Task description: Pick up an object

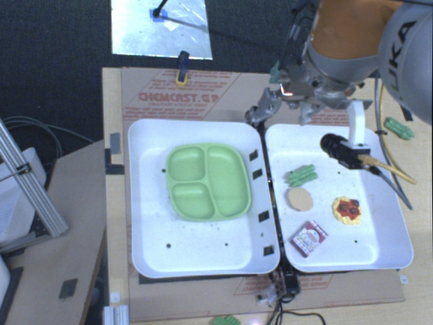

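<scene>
The end effector (283,112) hangs over the far rims of the two bins, near where they meet. Its lower parts blur into the grey wrist above, so whether it is open or closed cannot be told; nothing is seen held in it. The arm itself is cut off by the top and right edges.

The things to pick lie in the right bin (389,249), all apart from the end effector: a green ridged piece (301,175), a round tan disc (300,199) just below it, a yellow item with red spots (347,210) toward the right, and a small red-and-white packet (309,237) nearest the front rim. What the packet's print says is too small to read.

The left bin (145,249) holds a green divided plate (206,182).

Both bins rest on a brown cardboard sheet (196,95) with red lettering, laid on the table. A small green object (398,128) lies on the table to the right of the bins, and another green thing (226,320) is cut off at the bottom edge. Beyond is dark flooring bearing a shiny silver sheet (160,17).
</scene>
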You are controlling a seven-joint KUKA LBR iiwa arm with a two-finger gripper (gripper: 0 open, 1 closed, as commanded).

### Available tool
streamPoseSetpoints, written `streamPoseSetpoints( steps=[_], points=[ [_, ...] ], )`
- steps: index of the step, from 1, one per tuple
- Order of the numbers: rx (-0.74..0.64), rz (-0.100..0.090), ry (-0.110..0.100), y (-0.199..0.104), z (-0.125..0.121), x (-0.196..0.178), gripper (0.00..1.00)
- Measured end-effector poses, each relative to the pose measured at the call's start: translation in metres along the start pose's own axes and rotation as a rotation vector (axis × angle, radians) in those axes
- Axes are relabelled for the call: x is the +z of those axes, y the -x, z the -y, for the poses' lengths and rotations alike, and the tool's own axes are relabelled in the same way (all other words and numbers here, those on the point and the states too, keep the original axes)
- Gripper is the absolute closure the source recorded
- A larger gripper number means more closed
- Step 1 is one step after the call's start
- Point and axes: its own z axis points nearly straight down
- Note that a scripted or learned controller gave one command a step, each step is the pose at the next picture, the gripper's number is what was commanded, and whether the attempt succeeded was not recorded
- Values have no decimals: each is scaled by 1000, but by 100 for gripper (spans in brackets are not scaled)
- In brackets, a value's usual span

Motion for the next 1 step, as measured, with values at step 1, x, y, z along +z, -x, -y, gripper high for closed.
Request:
streamPoseSetpoints(
  steps=[1],
  points=[
    [9,6,-15,9,1,-1,100]
  ],
)
